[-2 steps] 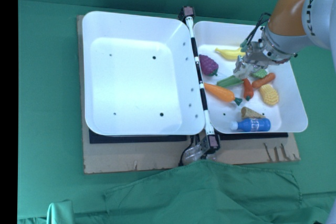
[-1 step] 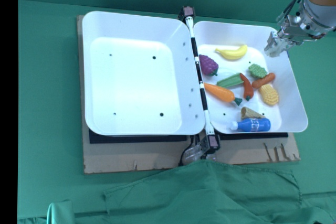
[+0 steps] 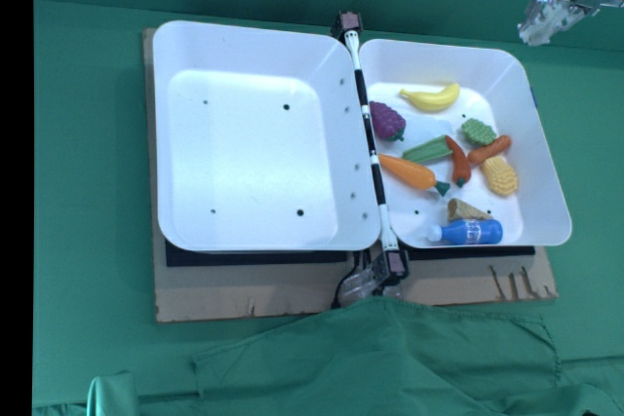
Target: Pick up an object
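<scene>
The right bin (image 3: 541, 170) holds several toy foods: a yellow banana (image 3: 431, 97), purple grapes (image 3: 386, 121), a long orange carrot (image 3: 409, 172), a green pod (image 3: 426, 150), a red-orange chilli (image 3: 459, 161), a small green piece (image 3: 478, 131), another orange piece (image 3: 489, 149), yellow corn (image 3: 500, 175), a tan cone (image 3: 466, 209) and a blue bottle (image 3: 469, 232). My gripper (image 3: 538, 24) hangs at the top right, high above and beyond the right bin's far corner, with nothing between its fingers.
The left bin (image 3: 185, 54) sits beside the right one, with a black-and-white divider rod (image 3: 369, 139) between them. Both rest on a cardboard sheet (image 3: 244, 302) on green cloth. A fold of green fabric (image 3: 390, 356) bunches up at the front.
</scene>
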You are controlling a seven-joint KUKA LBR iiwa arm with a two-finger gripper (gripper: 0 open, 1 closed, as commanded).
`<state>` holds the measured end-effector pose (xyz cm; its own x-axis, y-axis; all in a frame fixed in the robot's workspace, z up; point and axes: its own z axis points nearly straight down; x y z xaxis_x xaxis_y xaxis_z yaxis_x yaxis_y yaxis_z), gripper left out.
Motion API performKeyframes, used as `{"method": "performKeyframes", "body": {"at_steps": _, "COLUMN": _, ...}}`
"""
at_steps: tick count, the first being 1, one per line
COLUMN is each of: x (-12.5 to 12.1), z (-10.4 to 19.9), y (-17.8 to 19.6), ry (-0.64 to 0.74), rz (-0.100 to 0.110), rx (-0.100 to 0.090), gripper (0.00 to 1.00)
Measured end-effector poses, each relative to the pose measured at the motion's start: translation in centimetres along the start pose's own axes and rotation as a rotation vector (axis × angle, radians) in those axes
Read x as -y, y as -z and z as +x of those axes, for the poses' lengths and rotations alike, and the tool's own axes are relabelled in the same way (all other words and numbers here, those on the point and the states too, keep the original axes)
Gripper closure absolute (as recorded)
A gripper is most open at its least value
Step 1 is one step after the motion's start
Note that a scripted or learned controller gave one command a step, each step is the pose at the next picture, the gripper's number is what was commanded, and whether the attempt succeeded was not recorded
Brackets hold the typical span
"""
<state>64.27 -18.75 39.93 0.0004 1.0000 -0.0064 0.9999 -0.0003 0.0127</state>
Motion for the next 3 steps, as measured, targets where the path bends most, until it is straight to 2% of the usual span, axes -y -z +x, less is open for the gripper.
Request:
{"method": "performKeyframes", "body": {"at_steps": 1, "x": -1.5, "z": 0.0, "y": 6.1, "ry": 0.000, "rz": 0.004, "rx": -0.002, "gripper": 1.00}}
{"method": "performKeyframes", "body": {"at_steps": 2, "x": -1.1, "z": 3.8, "y": 15.4, "ry": 0.002, "rz": 0.000, "rx": -0.002, "gripper": 1.00}}
{"method": "performKeyframes", "body": {"at_steps": 3, "x": -2.6, "z": 0.4, "y": 6.4, "ry": -0.007, "rz": 0.022, "rx": -0.005, "gripper": 1.00}}
